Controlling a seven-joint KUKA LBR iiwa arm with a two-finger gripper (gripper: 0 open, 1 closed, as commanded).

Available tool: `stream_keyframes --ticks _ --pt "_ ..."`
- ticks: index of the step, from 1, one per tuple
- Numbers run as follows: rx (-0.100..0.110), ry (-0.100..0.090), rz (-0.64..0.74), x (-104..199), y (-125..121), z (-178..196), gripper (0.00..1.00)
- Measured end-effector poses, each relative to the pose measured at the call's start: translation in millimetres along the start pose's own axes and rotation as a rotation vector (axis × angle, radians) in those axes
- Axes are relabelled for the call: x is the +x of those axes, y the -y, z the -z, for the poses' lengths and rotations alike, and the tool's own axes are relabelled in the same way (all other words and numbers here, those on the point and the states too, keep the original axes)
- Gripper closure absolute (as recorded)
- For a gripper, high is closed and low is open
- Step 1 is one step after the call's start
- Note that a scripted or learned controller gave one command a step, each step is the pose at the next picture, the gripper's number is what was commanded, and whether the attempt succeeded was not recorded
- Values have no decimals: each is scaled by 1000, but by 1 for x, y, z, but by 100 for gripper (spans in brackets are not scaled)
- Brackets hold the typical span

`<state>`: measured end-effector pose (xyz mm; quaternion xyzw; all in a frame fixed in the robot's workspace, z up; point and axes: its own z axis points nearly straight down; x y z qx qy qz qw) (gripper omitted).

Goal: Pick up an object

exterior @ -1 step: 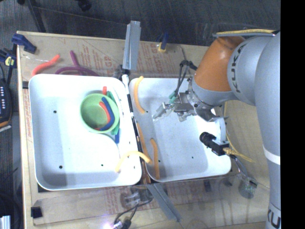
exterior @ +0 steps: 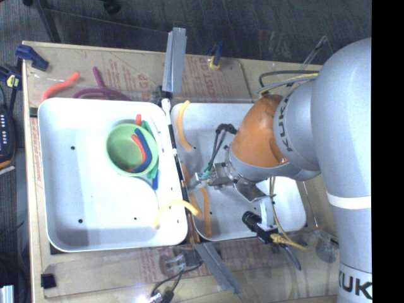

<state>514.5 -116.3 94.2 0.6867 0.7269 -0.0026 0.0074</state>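
Observation:
My gripper [exterior: 210, 176] hangs low over the left part of the right bin [exterior: 290, 216], under the orange wrist band [exterior: 255, 137]. A small greenish bit [exterior: 205, 168] shows at its tip, too blurred to identify. An orange stick [exterior: 206, 211] lies on the bin floor just below the gripper. A curved yellow-orange strip [exterior: 180, 126] rests against the bin's upper left wall. In the left bin [exterior: 76, 188] a green bowl [exterior: 129, 150] holds red and blue pieces. A yellow curved piece [exterior: 175, 207] drapes over the rim between the bins.
The grey arm [exterior: 341, 125] covers the right half of the right bin. Black cables and a connector [exterior: 259, 223] hang near that bin's lower edge. A metal bar [exterior: 174, 59], a clamp and pink and orange tubes [exterior: 95, 90] lie on the bench behind the bins.

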Motion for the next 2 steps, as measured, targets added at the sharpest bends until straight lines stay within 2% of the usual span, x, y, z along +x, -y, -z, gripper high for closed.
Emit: stream_keyframes --ticks 1,2 --pt "5 -10 9 4 -1 10 100" --pt "4 -15 359 59 -72 99 100"
